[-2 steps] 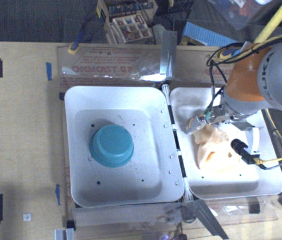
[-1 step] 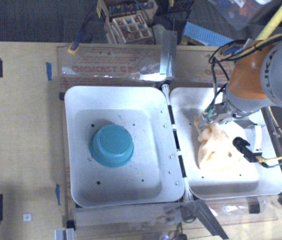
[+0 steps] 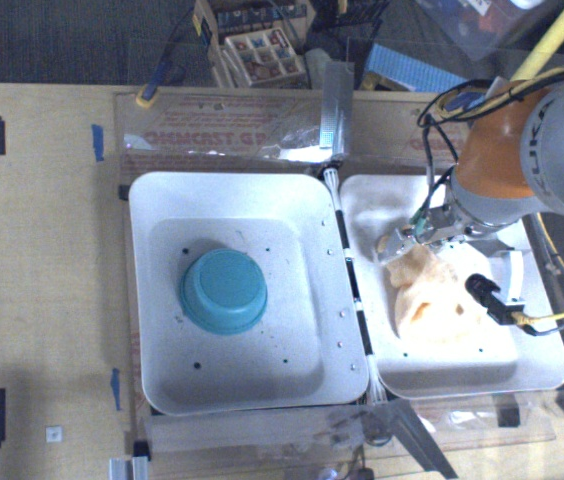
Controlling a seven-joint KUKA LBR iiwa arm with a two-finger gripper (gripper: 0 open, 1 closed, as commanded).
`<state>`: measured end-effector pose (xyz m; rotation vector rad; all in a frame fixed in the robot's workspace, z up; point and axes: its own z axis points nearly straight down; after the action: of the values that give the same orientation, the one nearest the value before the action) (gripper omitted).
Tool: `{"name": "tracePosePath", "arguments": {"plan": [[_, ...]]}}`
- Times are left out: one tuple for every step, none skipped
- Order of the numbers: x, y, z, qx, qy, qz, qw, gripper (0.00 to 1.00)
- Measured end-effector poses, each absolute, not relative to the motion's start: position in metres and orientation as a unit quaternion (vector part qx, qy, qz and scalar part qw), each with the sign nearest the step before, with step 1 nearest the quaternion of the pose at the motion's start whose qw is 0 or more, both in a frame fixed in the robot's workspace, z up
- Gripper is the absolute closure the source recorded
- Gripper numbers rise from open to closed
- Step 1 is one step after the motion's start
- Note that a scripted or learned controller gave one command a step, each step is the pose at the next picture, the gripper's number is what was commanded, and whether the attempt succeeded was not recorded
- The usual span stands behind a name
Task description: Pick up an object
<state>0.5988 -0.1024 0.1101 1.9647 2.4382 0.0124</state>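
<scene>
Worktop [image 3: 42, 268]: carries two shallow white bins side by side, with a strip of blue tape [image 3: 97, 143] stuck toward 9 o'clock of them.

Left bin [image 3: 152, 208]: occupies the 9 o'clock half of the pair. Contains one teal bowl [image 3: 224, 290], apparently mouth-down. Rests on the bin floor a little toward 9 o'clock of centre, well apart from every wall.

Right bin [image 3: 372, 203]: occupies the 3 o'clock half, just beside the left bin. Contains the pale bundle [image 3: 430, 293], a soft, crumpled thing in cream with an orange patch toward its 8 o'clock side. Lies on the bin floor at about centre, spreading toward 5 o'clock, apart from the 9 o'clock wall.

Arm [image 3: 562, 158]: reaches in from 3 o'clock, grey, with the orange band [image 3: 497, 158] above the wrist. Hangs over the 1 o'clock part of the right bin.

Pincer [image 3: 402, 246]: sits low inside the right bin, at the 10 o'clock edge of the pale bundle, touching it or just beside it; contact not resolvable at this slant. Apart or together: cannot tell.

Plastic sheet [image 3: 222, 140]: lies flat at 12 o'clock of the left bin, clear, with red lettering too faint to read.
</scene>
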Motion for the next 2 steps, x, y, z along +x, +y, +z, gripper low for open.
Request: {"name": "tracePosePath", "arguments": {"plan": [[0.5995, -0.104, 0.1203, 0.628, 0.778, 0.0048, 0.007, 1.0], [0.5996, -0.1039, 0.1204, 0.628, 0.778, 0.0048, 0.007, 0.0]]}}
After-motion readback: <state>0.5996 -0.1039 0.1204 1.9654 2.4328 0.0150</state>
